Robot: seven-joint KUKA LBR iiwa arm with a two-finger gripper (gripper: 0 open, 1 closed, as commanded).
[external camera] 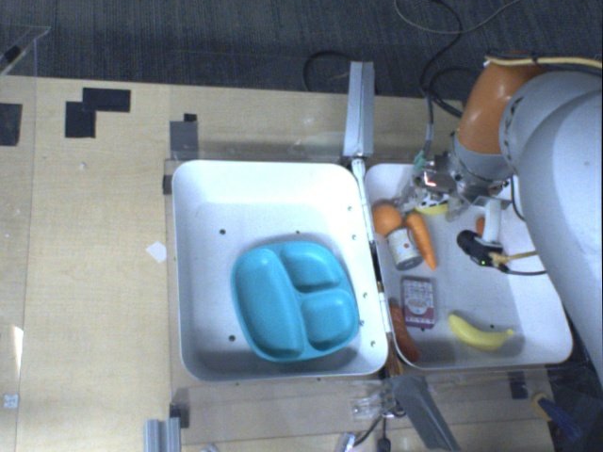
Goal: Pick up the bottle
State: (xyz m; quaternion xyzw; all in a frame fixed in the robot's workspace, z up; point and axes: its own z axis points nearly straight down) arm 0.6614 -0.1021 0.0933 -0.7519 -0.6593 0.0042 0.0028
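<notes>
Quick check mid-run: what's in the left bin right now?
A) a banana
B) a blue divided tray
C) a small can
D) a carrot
B: the blue tray lies alone in the left bin; the banana, carrot and can all lie in the right bin.

Grey arm [556, 168], orange band [490, 102] (glossy), black cable [490, 252]

No legible text, not even on the red packet [418, 301].
</notes>
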